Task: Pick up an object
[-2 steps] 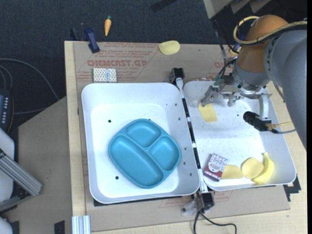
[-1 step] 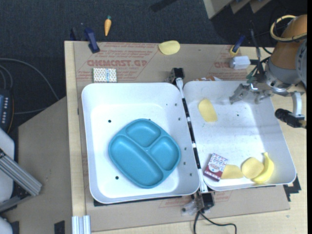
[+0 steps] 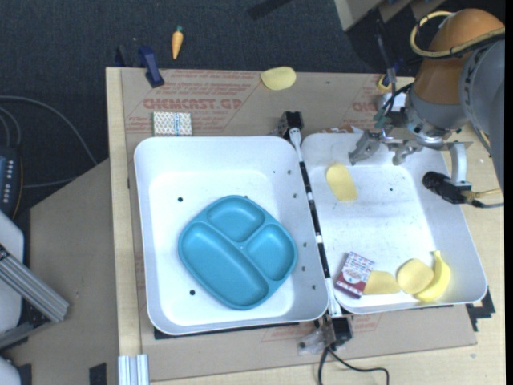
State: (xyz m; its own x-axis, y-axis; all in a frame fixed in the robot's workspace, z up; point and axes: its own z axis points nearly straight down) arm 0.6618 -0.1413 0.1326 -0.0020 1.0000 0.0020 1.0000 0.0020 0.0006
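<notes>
Progress: nothing lifted yet — every object lies in a bin or on the worktop (image 3: 96, 215); the whole pick is left.
Chip (image 3: 341, 182): flat in the right bin (image 3: 449, 239), upper left part, nearest the gripper (image 3: 383, 150).
Others: box (image 3: 354, 274), yellow pieces (image 3: 415, 277) and banana (image 3: 438, 278) at the near edge; blue tray (image 3: 236, 251) in the left bin (image 3: 160, 175).
Fingers: spread open, holding nothing.
Arm (image 3: 449, 62): reaches in from the upper right, wrist pointing down over the right bin's far edge — just beside the chip, not touching it.

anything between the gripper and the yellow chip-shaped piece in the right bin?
No. In the camera view the gripper hangs over the right bin's far end, and the yellow piece lies nearer the divider; bare white bin floor lies between.
</notes>
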